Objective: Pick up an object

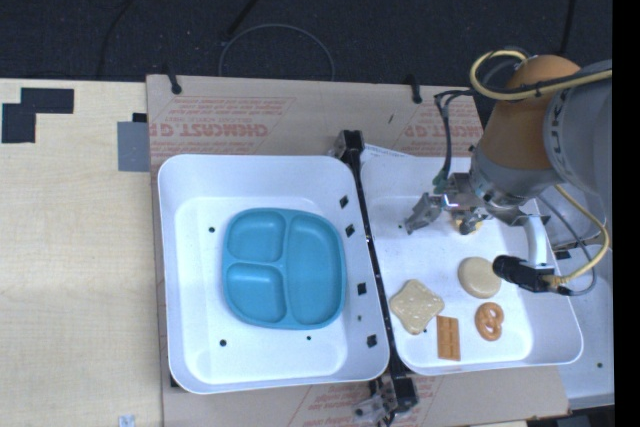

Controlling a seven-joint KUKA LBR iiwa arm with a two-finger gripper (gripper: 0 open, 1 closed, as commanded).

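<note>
**Gripper over far end of right bin, food pieces all at near end**

Gripper (440, 212) hangs low in the far part of the right bin (400, 177). Whether it is open or closed, cannot tell from this angle; nothing seen in it.

Risks, as judged:
- The food lies well apart from the gripper, toward the near end. A straight descent here would likely meet bare bin floor.
- Cracker (416, 305) and wafer (449, 337) sit just beside each other; a grab at one could nudge the other.
- Pretzel (489, 320) and wafer look flat and thin, so may slip.
- A black part of the arm lies by the bun (480, 277) and could knock it.

Count:
- right bin: one bun, one cracker, one wafer, one pretzel
- left bin (190, 185): one blue divided tray (282, 267)
- two bins on the counter
</note>
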